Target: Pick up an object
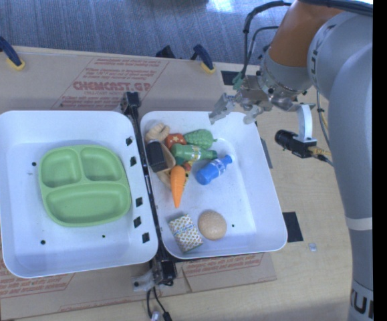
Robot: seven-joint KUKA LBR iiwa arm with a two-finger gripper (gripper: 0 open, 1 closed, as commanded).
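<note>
The right bin (263, 199) holds a pile of toy food: an orange carrot (178, 184), a blue bottle (213, 169), a green bottle (194, 154), a leafy green vegetable (200, 138), a red tomato (175, 140), a black block (156, 156) and a beige piece (156, 132). Nearer the front lie a tan egg-shaped item (212, 225) and a patterned box (184, 233). My gripper (233, 116) hovers over the bin's far right edge, above and right of the pile. It is open, with nothing between its fingers.
The left bin (13, 152) holds a green divided plate (84, 184). A black clip row (140, 179) runs down the seam between the bins. Cardboard lies beneath both bins, and the arm's cables (303, 142) hang at the right.
</note>
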